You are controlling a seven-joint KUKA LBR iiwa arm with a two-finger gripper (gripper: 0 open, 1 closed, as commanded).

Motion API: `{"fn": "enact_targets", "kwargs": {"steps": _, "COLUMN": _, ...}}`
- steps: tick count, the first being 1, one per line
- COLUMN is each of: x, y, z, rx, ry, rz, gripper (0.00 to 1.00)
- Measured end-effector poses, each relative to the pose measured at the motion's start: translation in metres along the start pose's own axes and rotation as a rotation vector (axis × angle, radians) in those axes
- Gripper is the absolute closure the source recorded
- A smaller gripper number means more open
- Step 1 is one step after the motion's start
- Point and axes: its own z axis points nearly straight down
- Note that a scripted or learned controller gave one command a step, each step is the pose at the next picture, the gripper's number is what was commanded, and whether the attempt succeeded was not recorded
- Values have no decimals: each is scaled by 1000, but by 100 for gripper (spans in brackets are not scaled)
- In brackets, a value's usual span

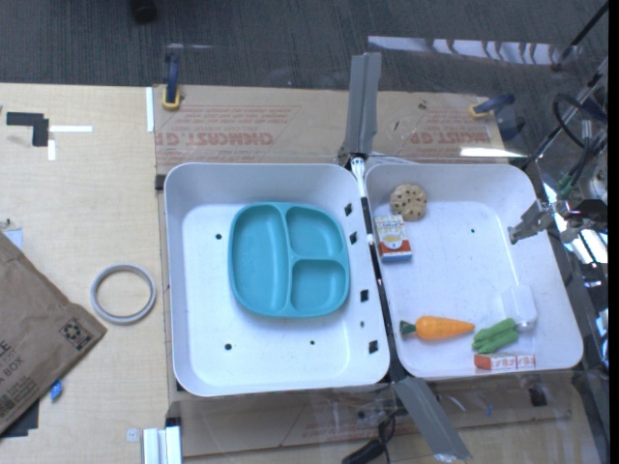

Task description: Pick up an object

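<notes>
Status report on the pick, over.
Gripper at right bin's right wall, holding nothing. Carrot, cookie, small carton untouched in the bin. Nothing in the way.

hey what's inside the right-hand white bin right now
The right bin holds a cookie, a small carton, a toy carrot, a green vegetable, a clear object and a small red-and-white item. Whatever lies beneath them is covered.

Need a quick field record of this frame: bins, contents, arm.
left bin: teal tray
right bin: cookie, small carton, carrot, green pods, clear cup, red-white packet
gripper: over right bin's right rim, holding nothing seen
bench, left: tape ring, cardboard box
</notes>
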Motion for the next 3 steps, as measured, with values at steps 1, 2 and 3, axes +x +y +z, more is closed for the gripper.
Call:
{"fn": "enact_targets", "kwargs": {"steps": 1, "x": 103, "y": 2, "z": 119, "rx": 0, "ry": 0, "rz": -243, "gripper": 0}}
{"fn": "enact_targets", "kwargs": {"steps": 2, "x": 109, "y": -59, "z": 143, "rx": -1, "ry": 0, "rz": -266, "gripper": 0}}
{"fn": "enact_targets", "kwargs": {"steps": 3, "x": 108, "y": -62, "z": 143, "rx": -2, "ry": 0, "rz": -568, "gripper": 0}}
